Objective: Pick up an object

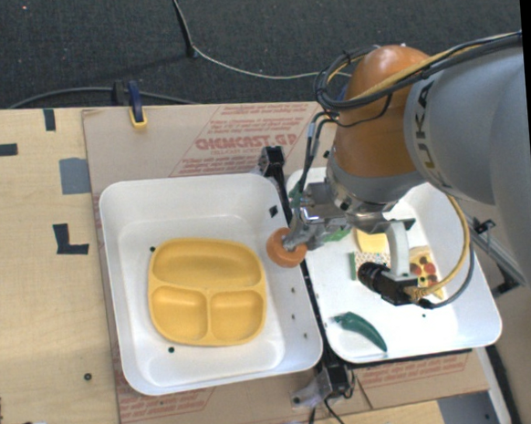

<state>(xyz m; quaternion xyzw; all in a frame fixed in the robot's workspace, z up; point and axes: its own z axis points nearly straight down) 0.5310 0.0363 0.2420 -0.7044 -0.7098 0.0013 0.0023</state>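
Gripper point(297, 241) over the seam between the two bins, clamped on a small orange round object point(283, 249). Yellow divided plate point(207, 289) in left bin point(123, 263); green piece point(362, 329) in right bin point(467, 328).

The grey KUKA arm point(478, 126) reaches in from the right of the camera view, its thick link filling the upper right corner, and the orange band point(381, 106) above the wrist bulges toward the camera as the arm bends downward. Below that band the wrist point(369, 189) points steeply down, with black cables looping around it and a yellow cable trailing along its right side. The gripper point(297, 241) hangs at the arm's lower left end, a small metallic assembly seen almost end-on, so the state of its tip cannot be read.
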